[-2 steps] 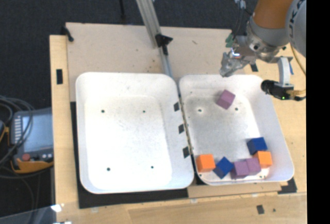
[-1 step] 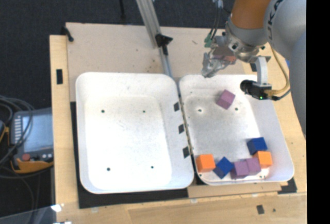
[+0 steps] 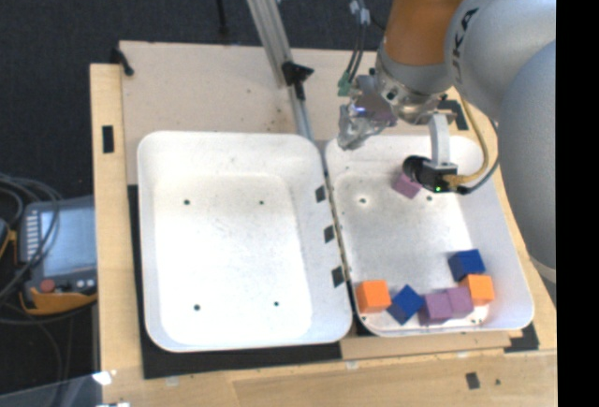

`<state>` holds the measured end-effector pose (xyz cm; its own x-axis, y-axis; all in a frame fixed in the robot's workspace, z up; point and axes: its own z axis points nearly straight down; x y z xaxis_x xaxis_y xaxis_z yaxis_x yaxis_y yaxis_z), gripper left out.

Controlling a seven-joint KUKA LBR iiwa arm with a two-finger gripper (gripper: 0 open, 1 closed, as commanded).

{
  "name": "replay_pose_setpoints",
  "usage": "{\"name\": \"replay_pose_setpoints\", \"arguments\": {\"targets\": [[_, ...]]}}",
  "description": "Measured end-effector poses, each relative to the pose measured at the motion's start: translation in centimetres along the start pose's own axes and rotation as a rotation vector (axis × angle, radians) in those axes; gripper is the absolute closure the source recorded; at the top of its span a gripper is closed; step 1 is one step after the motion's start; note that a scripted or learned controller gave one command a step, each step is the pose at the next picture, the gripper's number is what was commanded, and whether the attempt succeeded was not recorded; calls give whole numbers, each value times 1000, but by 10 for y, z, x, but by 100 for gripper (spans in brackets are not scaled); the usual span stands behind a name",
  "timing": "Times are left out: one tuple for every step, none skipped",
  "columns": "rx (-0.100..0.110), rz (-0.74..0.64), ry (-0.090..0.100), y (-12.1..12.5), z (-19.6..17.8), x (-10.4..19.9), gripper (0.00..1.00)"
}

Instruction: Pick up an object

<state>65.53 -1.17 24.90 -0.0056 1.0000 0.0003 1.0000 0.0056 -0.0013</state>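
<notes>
We see the gripper [image 3: 358, 126] at upper centre of the frame, over the right bin's [image 3: 412, 232] top-left corner; whether its jaws are open or closed we cannot tell. Nearest piece: a purple block [image 3: 406, 185], just lower right of it. Bottom cluster: two orange, two blue, two purple.

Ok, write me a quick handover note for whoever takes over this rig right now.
Gripper: poised at the back left corner of the right bin, nothing seen in it.
Blocks, all in the right bin: one purple block alone near the back; orange, blue, purple, orange and blue clustered along the front edge.
Done: no pick yet.
Left: grasp and lift one block.
</notes>
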Motion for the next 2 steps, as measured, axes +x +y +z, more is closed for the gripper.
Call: {"name": "replay_pose_setpoints", "arguments": {"targets": [[0, -1, 0, -10, 13, 50, 100], [-3, -3, 2, -17, 5, 111, 100]]}}
